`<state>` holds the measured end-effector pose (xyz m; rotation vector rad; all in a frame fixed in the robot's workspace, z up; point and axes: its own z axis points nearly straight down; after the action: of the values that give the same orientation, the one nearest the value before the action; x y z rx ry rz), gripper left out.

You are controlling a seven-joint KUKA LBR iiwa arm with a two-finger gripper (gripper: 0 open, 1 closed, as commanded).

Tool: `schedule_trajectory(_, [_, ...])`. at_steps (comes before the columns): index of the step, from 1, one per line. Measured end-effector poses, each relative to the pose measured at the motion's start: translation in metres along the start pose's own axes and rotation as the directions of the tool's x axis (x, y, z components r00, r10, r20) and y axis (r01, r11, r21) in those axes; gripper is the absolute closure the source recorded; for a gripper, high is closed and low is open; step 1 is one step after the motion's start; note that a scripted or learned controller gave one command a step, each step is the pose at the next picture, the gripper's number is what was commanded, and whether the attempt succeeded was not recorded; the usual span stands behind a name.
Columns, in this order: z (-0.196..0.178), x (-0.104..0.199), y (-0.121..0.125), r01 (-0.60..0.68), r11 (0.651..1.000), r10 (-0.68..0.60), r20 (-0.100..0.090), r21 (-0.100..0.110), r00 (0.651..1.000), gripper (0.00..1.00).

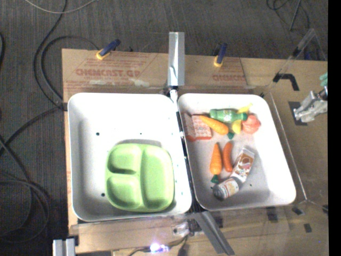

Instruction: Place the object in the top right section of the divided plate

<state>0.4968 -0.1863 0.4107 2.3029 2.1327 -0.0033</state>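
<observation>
The metal end effector [310,106] hung at the right edge, beyond the right white bin [277,143]. Whether it was spread or closed could not be told. The green divided plastic plate [140,178] lay in the left white bin [85,121].

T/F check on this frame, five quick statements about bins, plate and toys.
1. The green divided plate sits in the left bin. True.
2. The toys lie in the same bin as the plate. False: they lie in the right bin.
3. Two orange carrots lie side by side in the right bin. True.
4. A carrot already lies on the plate. False: its sections hold nothing.
5. The pincer hangs over the plate. False: it is at the view's right edge, outside both bins.
</observation>
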Motion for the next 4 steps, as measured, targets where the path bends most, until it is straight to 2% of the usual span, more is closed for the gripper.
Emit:
schedule_trajectory(1, [0.198, 0.03, -0.015, 0.393, 0.919, -0.393, -0.005, 0.0, 0.919, 1.0])
schedule_trajectory(2, [0.02, 0.073, 0.037, 0.752, 0.659, -0.752, 0.0, -0.003, 0.659, 1.0])
schedule_trajectory(3, [0.285, 0.071, 0.032, 0.829, 0.559, -0.829, 0.011, -0.011, 0.559, 1.0])
schedule_trajectory(4, [0.195, 0.137, 0.143, 0.77, 0.638, -0.77, -0.001, -0.003, 0.638, 1.0])
